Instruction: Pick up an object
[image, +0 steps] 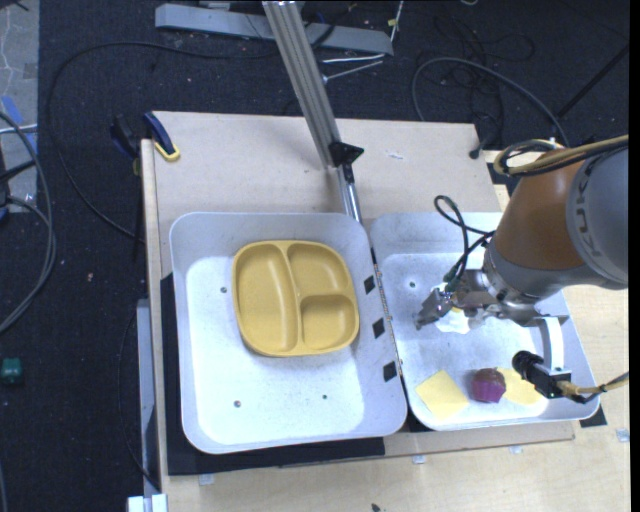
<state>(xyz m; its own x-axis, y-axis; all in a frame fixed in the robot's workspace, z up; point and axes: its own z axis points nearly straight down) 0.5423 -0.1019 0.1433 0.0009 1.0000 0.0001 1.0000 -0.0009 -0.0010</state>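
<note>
Purple and rounded, the small object (487, 385) lies near the right bin's (400, 262) front edge between two yellow pieces; we judge it light, firm, apt to roll, best pinched across its middle. Jaws' state: we cannot tell.

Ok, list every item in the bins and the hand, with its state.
yellow tray: upright, left bin, nothing in its compartments
yellow block: flat, right bin
purple object: resting in the right bin, ungrasped
hand: low over right bin, grip unclear
</note>
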